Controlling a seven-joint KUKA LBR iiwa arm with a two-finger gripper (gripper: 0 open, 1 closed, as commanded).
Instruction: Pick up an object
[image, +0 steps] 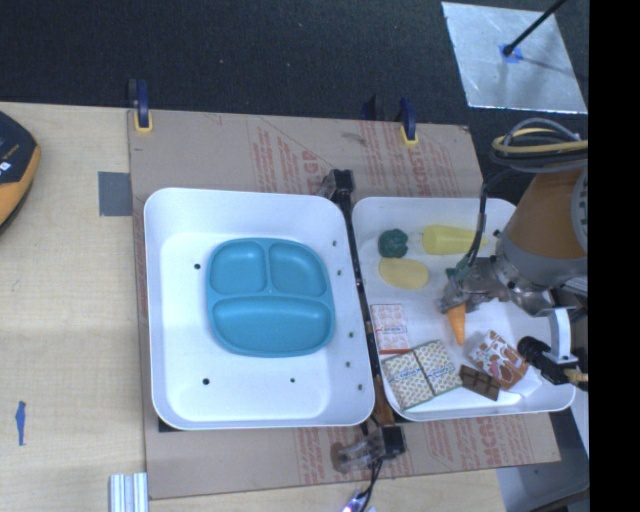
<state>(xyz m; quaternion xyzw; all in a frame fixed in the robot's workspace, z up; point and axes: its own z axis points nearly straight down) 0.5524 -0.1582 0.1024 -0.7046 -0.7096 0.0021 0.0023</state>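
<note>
White plastic forms two shallow bins set side by side on a cardboard-covered surface. Left bin holds a blue three-compartment plate, lying flat near its centre. Right bin holds the loose objects: a dark green lump near the far left corner, a yellow elongated piece just beside it, a paler yellow oval in front of both, a small red-and-white packet against the left wall, a patterned square packet near the front wall, a dark brown bar just right of that packet, and a red-brown printed wrapper beside the bar. Grey arm, entering from the right of the camera view, reaches over the right bin. Its hand sits low above an orange, carrot-like object, whose upper end lies at the fingertips; whether the fingers are spread or pinching that object cannot be told. Blue clamps fix the cardboard's far edge.
</note>
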